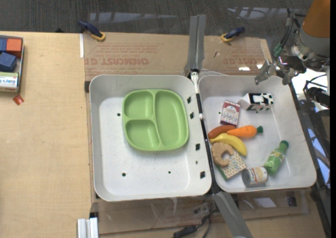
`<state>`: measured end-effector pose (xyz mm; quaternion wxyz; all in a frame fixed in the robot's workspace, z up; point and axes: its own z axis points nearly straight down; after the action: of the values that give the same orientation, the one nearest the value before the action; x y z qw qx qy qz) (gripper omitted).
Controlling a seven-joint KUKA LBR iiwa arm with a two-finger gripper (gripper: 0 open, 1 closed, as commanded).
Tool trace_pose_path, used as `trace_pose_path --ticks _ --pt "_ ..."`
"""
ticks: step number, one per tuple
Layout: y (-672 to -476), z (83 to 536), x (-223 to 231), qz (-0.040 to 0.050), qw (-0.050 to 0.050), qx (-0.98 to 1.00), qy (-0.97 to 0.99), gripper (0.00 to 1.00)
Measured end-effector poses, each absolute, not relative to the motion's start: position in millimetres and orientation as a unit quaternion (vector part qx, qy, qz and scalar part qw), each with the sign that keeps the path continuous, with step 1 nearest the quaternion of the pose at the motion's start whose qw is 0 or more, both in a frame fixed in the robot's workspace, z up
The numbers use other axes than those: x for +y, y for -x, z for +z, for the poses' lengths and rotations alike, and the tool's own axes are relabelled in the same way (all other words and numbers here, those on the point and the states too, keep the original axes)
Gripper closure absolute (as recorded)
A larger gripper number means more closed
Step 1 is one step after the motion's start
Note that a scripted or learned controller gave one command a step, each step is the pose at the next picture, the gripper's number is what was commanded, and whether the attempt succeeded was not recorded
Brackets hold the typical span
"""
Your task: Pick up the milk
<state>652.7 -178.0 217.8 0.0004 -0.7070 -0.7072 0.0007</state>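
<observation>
The gripper (pixel 274 70) was seen above the right bin's (pixel 302 126) far right corner; whether its fingers were spread or closed could not be told. The milk (pixel 260 101) was found lying just below it, beside a red carton (pixel 230 112).

Light wooden worktop (pixel 47 153). A brown cardboard sheet (pixel 136 55) covers its far middle, held by two clamps with yellow-orange tips, one at the left corner (pixel 92 29), one right of centre (pixel 232 33). Two shallow white bins sit side by side on it: left bin (pixel 105 179), right bin (pixel 304 176). At the worktop's left edge: a box of red and blue blocks (pixel 10 63); a small red piece (pixel 18 100) just beside it.
</observation>
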Motion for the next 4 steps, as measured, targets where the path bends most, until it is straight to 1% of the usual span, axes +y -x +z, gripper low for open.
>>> trace_pose_path --ticks 1,2,3,4 --pt "-650.9 115 -92 0.0001 0.000 -0.875 0.483 0.00" --pt "-603.7 306 -138 -0.0002 -0.002 -0.940 0.340 0.00" --pt "-608.1 92 -134 -0.0005 -0.001 -0.914 0.405 0.00" --pt "-633.4 89 -169 -0.0065 0.015 -0.922 0.387 0.00"
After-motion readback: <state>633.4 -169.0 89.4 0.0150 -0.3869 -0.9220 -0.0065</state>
